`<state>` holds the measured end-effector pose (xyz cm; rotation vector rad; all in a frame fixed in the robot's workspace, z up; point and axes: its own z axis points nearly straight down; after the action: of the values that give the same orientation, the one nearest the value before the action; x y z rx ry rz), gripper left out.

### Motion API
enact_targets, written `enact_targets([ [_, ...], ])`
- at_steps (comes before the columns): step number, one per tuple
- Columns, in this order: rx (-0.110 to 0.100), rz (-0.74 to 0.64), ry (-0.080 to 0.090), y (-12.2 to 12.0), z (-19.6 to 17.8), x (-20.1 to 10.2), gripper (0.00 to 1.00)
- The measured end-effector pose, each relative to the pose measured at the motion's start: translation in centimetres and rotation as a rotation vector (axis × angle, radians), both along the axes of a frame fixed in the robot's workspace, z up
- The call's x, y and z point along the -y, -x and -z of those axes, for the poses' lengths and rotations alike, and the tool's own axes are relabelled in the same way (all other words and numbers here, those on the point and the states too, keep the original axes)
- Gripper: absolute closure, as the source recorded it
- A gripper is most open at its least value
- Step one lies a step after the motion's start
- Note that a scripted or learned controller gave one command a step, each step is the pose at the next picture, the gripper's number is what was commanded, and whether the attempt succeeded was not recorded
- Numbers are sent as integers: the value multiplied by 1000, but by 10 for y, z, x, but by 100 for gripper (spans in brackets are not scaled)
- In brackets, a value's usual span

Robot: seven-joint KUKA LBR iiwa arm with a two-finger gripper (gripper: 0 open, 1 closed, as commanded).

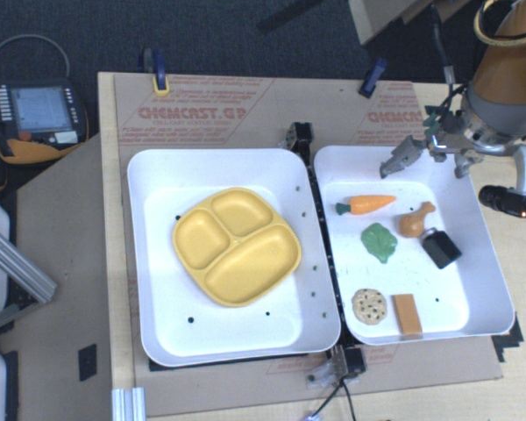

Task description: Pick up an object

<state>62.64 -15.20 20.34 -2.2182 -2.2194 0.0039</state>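
The right bin (482, 261) holds several small items. An orange carrot (368, 204) lies near its far side, with a brown drumstick (415, 220) to the right of it. Below them are a green leafy piece (380, 241) and a black block (440, 248). A round cookie (368, 306) and a tan block (407, 314) lie near the front. My gripper (430, 160) hangs over the bin's far edge, above the carrot and drumstick. It is open, its fingers spread wide with nothing between them.
The left bin (158, 296) carries a yellow three-part plate (237, 246). A black clamp (299, 136) sits between the bins at the far side. The grey arm with its orange band (507, 68) comes in from the upper right.
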Motion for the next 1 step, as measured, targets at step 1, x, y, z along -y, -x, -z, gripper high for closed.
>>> enact_targets([
  [1, -7, 0, -2, 2, 67, 0, 0],
])
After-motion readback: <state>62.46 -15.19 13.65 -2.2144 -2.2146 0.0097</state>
